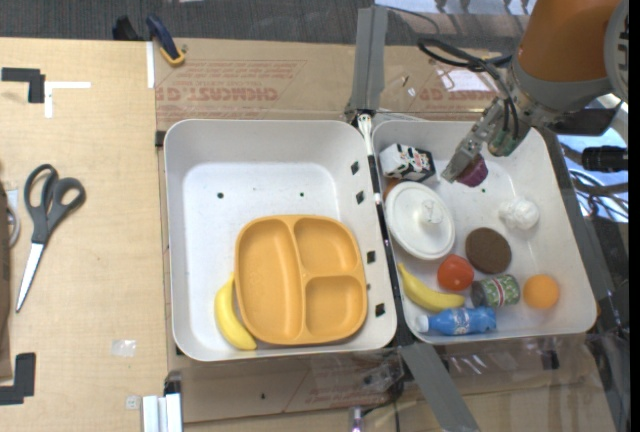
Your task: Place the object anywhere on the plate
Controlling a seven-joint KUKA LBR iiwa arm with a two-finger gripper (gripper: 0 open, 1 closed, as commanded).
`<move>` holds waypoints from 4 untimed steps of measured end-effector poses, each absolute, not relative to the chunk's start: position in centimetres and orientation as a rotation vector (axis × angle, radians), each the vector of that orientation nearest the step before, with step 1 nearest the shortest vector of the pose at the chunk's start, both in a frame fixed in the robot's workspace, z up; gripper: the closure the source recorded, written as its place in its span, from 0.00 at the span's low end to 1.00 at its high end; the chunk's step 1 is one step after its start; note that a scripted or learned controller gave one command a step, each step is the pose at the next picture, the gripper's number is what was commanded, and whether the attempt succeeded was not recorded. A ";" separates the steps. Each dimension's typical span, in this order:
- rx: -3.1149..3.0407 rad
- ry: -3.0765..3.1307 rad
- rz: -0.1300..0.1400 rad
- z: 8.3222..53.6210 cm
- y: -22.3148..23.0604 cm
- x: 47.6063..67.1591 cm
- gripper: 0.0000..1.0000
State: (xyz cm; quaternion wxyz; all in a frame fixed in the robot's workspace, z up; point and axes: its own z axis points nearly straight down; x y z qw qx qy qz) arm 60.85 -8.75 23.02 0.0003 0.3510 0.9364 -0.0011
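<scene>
The yellow plate (300, 278) with three compartments lies in the left bin (200, 170), toward its front. A banana (228, 320) pokes out from under the plate's left edge. My gripper (462, 168) hangs over the back of the right bin (570, 220), slanting down to the left. A small purple object (476, 173) sits right against its tip. Whether it is gripped or merely beside the tip is unclear from this angle.
The right bin also holds a black-and-white toy (405, 160), a white lid (422, 218), a white lump (518, 213), a brown disc (488, 248), a tomato (455, 272), a second banana (430, 292), a can (497, 291), an orange (541, 291) and a blue bottle (458, 322). Scissors (45, 210) lie on the bench at left.
</scene>
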 end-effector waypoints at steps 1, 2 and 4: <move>1.207 2.901 -0.001 25.8 -0.6 55.8 1.00; 1.272 2.874 -0.004 22.4 5.3 52.3 1.00; 1.192 2.908 -0.004 23.5 13.2 47.8 0.00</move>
